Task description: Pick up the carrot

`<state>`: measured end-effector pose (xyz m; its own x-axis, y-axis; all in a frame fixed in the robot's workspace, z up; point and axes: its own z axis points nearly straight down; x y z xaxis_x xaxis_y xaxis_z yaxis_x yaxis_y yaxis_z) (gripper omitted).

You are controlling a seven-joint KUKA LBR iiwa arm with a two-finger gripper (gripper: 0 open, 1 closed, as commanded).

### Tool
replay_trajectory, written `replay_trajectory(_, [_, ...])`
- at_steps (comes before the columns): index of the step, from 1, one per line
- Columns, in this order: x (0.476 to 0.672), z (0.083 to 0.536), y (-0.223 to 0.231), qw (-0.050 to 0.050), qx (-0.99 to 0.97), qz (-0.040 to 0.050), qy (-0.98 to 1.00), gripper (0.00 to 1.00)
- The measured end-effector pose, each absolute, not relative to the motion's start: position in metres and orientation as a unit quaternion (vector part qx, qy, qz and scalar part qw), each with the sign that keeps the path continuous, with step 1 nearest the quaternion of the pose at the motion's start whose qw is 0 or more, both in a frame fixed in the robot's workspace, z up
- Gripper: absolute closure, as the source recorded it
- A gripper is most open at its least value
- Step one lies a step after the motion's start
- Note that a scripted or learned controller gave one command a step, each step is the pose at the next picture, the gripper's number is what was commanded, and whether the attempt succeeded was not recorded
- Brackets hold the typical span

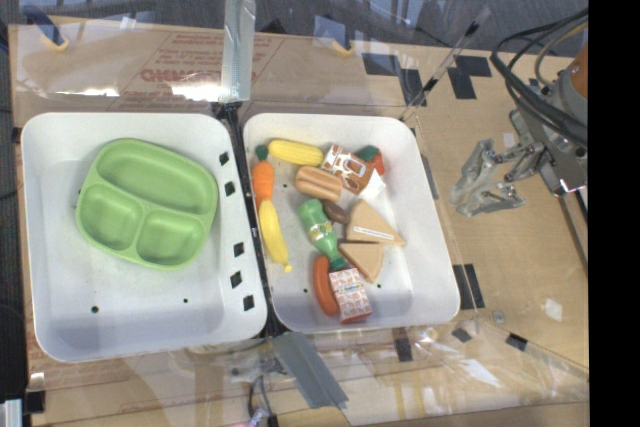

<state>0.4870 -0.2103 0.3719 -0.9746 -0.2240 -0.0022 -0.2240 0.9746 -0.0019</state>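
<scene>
Orange carrot along right bin's left wall

Carrot lies in right bin — tool outside, well apart.

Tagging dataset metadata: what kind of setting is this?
Likely a robotics lab pick-and-place bench: two white bins taped to cardboard, plastic toy food such as a carrot and corn, and a gripper beside loose cables.
</scene>
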Motion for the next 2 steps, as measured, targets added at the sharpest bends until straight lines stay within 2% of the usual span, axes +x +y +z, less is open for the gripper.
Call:
replay_trajectory(1, [0.496,0.499,-0.21,0.007,-0.172,-0.0052,0.985,1.0])
replay_trajectory(2, [0.49,0.398,-0.21,-0.001,-0.394,0.0012,0.919,1.0])
